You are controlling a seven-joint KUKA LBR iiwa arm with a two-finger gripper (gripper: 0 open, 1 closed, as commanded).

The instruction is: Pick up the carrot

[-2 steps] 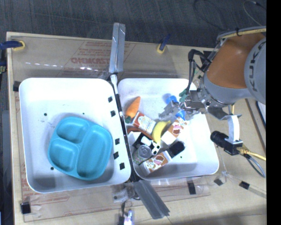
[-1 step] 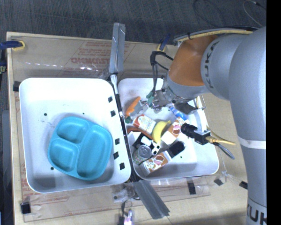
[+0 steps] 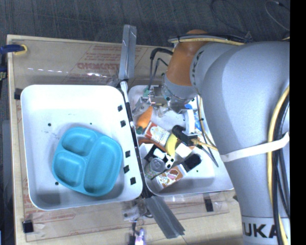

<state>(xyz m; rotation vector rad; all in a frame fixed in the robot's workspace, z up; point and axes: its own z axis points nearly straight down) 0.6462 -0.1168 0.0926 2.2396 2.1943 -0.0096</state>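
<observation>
Small orange carrot (image 3: 144, 117) in the right white bin's upper left part.

It lies tilted among the clutter, close to that bin's left wall, its upper end pointing up and to the right. Part of it is hidden, so its full shape cannot be told.

dark grey ribbed floor (image 3: 66, 9) beyond the wooden bench (image 3: 56, 55), on every side of it. printed red lettering across the bench top. blue clamp (image 3: 10, 49) at the bench's far left corner. black cables (image 3: 245, 6) on the floor past the bench's far right.
</observation>
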